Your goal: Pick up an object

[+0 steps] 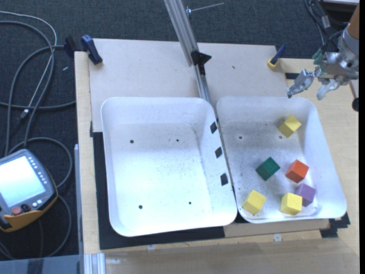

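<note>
Six small cubes lie in the right bin (319, 131): a yellow cube (289, 125) at its far side, a green cube (267, 168) and an orange-red cube (296, 171) mid-bin, and two more yellow cubes (254, 201) (291, 203) with a purple cube (305, 193) along the near wall. The gripper (311, 87) hangs above the bin's far right corner, metal fingers spread apart, holding nothing. The left bin (114, 153) is speckled white plastic.

Bright, even light falls from above, and shadows are soft and faint. The white bins (154, 113) show slight glare. Focus is fairly sharp, with mild grain.
</note>
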Available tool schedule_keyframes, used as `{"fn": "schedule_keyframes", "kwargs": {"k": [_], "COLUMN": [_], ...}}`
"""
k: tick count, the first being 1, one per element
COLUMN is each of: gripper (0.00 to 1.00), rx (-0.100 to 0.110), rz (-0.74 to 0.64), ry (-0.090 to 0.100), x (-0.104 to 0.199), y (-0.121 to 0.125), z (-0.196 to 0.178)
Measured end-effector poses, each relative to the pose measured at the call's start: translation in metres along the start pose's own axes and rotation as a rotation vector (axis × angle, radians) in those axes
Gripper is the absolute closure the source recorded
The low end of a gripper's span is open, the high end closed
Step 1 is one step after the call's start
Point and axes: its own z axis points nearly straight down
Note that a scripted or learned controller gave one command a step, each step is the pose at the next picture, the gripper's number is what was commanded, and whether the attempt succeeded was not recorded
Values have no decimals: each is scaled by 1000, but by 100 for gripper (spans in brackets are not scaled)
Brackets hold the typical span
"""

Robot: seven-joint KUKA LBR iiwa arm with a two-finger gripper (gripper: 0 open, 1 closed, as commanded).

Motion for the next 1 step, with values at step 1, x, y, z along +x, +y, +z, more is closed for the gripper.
{"fn": "schedule_keyframes", "kwargs": {"k": [1], "gripper": [0], "rx": [9], "rz": [0], "ry": [4], "x": [49], "y": [-35], "z": [166]}}
